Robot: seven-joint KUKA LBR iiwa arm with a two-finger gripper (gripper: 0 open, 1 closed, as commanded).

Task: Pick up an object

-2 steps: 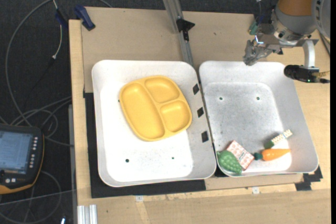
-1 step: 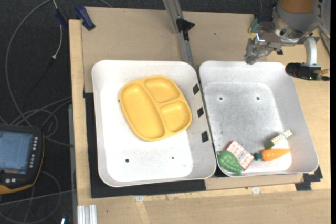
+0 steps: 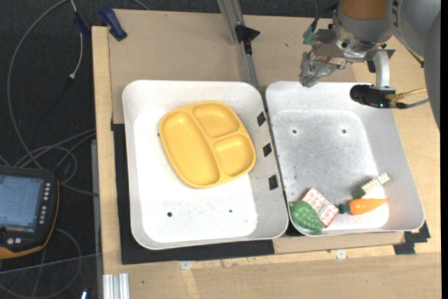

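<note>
In the left bin (image 3: pixel 140 220) a yellow divided tray (image 3: pixel 206 143) lay tilted, well to the left of the gripper and nearer the camera. It looked like a place to sort things into, though that is only a judgement.

Across the seam, the right bin (image 3: pixel 329 150) held its loose objects crowded at the near edge: a green toy (image 3: pixel 305 216), a small red-and-white patterned box (image 3: pixel 320 204) touching it, an orange carrot-like piece (image 3: pixel 367 206) just to their right, and a small pale block (image 3: pixel 375 183) above the carrot. They had probably gathered there because the bin slopes or had been shaken that way; the far part of its floor was bare.

The gripper (image 3: pixel 309 77) hung at the bin's far rim, its tip pointed down at the rim corner, with nothing between its fingers. Whether those fingers stood apart or closed could not be told from this angle.

Every pickable object therefore lay well apart from the fingers, toward the camera and slightly right of them, across the bin's bare floor. No pick seemed under way yet; the arm would need to cross that span and descend.
</note>
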